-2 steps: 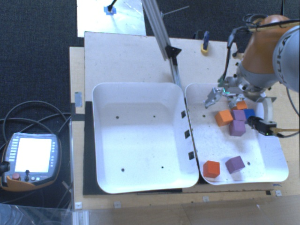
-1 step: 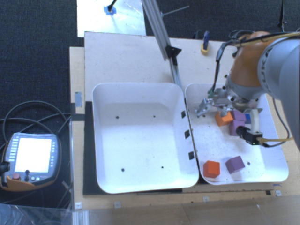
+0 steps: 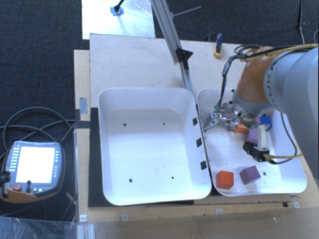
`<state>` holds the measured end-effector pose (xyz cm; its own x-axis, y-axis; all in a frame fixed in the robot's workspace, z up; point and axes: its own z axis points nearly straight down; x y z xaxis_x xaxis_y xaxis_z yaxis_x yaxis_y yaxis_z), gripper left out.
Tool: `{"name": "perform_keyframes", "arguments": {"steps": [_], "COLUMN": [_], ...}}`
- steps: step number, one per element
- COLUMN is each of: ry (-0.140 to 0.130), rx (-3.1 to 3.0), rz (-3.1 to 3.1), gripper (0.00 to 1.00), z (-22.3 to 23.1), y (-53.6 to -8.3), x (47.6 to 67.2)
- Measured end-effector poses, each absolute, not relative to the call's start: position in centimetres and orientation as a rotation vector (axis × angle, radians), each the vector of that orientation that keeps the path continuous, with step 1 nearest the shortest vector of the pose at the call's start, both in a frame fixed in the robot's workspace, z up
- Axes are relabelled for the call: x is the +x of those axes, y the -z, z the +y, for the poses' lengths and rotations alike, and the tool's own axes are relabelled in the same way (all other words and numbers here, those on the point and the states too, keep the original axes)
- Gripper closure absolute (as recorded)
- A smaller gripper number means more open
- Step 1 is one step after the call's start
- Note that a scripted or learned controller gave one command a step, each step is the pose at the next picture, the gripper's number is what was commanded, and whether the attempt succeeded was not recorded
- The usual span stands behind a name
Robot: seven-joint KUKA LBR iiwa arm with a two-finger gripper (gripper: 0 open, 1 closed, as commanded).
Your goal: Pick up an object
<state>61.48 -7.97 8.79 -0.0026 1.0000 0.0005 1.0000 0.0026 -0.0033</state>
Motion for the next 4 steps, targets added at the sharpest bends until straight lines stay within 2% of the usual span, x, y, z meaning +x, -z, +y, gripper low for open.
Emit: {"name": "perform_keyframes", "arguments": {"steps": [1, 2, 3, 4], "ry": [0.004, 0.007, 0.007, 0.004], "rx": [-2.219, -2.223, -2.220, -2.218], "rz": [-2.228, -2.229, -2.230, -2.228], "gripper": [1.00, 1.00, 1.00, 1.00], "z": [-8.0, -8.5, -8.4, -8.4], "y": [-10.2, -16.6, -21.0, -22.3], "x": [61.7, 61.8, 62.1, 62.2]}}
